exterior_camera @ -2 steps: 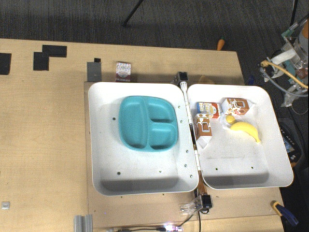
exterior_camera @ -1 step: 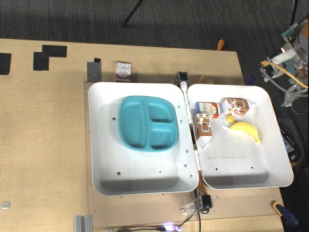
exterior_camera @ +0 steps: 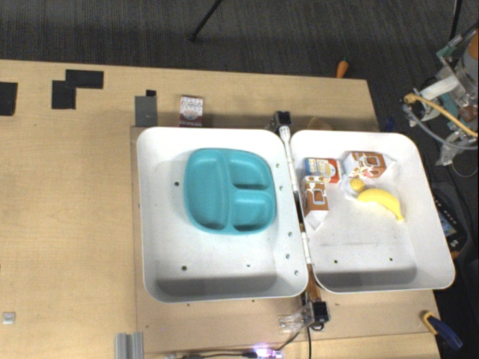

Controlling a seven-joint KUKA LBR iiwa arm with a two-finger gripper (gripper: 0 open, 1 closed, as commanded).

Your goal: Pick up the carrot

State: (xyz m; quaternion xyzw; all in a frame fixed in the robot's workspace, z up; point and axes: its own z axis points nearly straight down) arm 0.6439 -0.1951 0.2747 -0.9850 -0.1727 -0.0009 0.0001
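Here, a teal divided tray (exterior_camera: 228, 189) is being held in the left bin (exterior_camera: 161, 271); a banana (exterior_camera: 380, 202) and cartons (exterior_camera: 317, 184) are being held in the right bin (exterior_camera: 374, 271); the hand's state cannot be told.

A divided tray (exterior_camera: 228, 191) lies in the left bin (exterior_camera: 161, 275); in the right bin (exterior_camera: 367, 264) a banana (exterior_camera: 380, 201) lies right of two cartons (exterior_camera: 317, 184) (another packet (exterior_camera: 365, 164) behind it).

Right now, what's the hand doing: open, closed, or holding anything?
Hand: at the far right edge beyond the right bin, away from the items; open or closed cannot be told.
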